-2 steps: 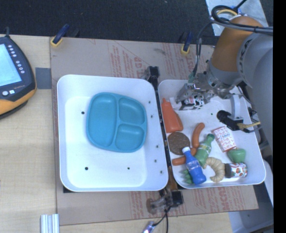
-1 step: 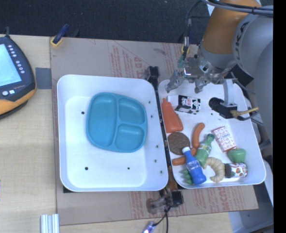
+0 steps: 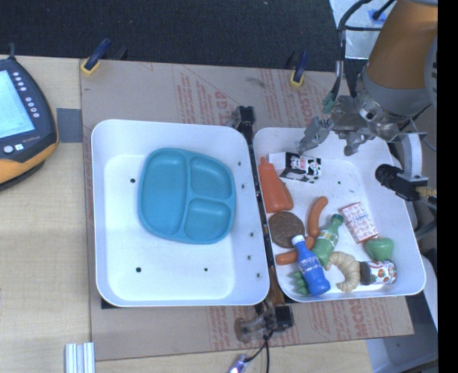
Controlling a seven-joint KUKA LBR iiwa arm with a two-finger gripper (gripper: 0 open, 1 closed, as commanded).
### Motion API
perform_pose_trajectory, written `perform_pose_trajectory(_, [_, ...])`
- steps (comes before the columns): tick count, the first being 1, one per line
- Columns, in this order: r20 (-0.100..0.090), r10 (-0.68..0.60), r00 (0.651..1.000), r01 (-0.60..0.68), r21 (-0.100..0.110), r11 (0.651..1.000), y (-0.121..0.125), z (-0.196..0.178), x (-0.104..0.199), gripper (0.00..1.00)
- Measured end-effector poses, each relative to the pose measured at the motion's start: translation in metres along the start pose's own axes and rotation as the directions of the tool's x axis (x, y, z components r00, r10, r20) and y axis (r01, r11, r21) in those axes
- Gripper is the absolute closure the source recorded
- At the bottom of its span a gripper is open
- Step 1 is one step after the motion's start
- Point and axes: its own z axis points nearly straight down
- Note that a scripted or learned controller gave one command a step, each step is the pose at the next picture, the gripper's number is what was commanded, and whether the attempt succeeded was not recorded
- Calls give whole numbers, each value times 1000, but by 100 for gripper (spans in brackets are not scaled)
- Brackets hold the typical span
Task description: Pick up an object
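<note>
- While the jaws [image 3: 316, 136] hang over the far edge of the right bin [image 3: 403, 208], I cannot tell whether they are released or clenched.
- No writing is readable; the small black-and-white carton [image 3: 302, 166] just near of the jaws shows a cow-patch print, and the red-and-white packet [image 3: 358, 221] has illegible marks.
- Near the carton lie an orange carrot [image 3: 274, 187], a brown disc [image 3: 286, 228], a sausage [image 3: 316, 214], a blue bottle [image 3: 309, 266] and a green bottle [image 3: 327, 241].
- Left bin [image 3: 112, 231]: a blue divided plate [image 3: 187, 195].
- Far left on the table [image 3: 26, 263] sits an orange-edged control pendant [image 3: 7, 127].
</note>
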Motion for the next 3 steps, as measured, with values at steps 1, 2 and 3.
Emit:
perform_pose_trajectory(1, [1,-2,1000,2,3,1000,40,61,42,100])
perform_pose_trajectory(2, [0,0,1000,0,1,1000,-29,11,-5,100])
perform_pose_trajectory(3, [0,-5,1000,5,0,1000,-32,-1,99,100])
